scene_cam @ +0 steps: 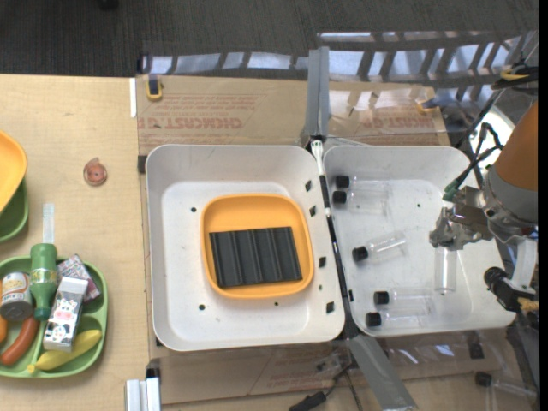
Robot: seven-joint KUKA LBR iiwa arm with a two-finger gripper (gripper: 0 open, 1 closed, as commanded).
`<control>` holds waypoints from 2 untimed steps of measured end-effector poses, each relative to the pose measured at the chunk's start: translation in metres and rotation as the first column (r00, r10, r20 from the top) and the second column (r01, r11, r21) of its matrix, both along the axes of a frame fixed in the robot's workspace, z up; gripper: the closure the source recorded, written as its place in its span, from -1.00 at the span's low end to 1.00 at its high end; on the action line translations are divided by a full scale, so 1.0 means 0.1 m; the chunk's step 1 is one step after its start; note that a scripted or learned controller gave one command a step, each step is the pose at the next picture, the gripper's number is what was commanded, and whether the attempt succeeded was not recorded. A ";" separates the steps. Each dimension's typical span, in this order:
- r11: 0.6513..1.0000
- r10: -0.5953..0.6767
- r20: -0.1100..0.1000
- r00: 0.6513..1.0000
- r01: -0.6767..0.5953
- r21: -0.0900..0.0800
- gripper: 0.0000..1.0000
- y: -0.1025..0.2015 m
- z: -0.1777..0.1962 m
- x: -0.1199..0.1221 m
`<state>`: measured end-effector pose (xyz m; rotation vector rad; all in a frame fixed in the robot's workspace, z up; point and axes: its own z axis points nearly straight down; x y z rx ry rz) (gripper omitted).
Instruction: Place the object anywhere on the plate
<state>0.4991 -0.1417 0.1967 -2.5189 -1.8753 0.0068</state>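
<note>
An orange plate (255,210) lies in the left white bin (171,247). A dark grey ribbed rectangular block (257,257) lies flat on the plate's middle. Several clear vials with black caps lie in the right bin (411,165): one near the top left (364,187), one in the middle (383,247), one at the bottom (402,300). Another clear vial (446,272) lies upright in the view near the bin's right side. My gripper (447,229) hangs over the right part of the right bin, just above that vial and far from the plate.
A wooden table on the left bears a green tray (94,332) of toy food, a yellow bowl (8,174) and a small pink disc (96,173). Brown cardboard (223,118) lies behind the bins. Cables (479,144) hang by the arm.
</note>
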 end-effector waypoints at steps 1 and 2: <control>0.971 0.240 0.001 0.971 -0.240 0.000 1.00 -0.32 0.07 0.49; 0.987 0.160 0.001 0.987 -0.160 0.000 1.00 -0.75 0.13 1.11</control>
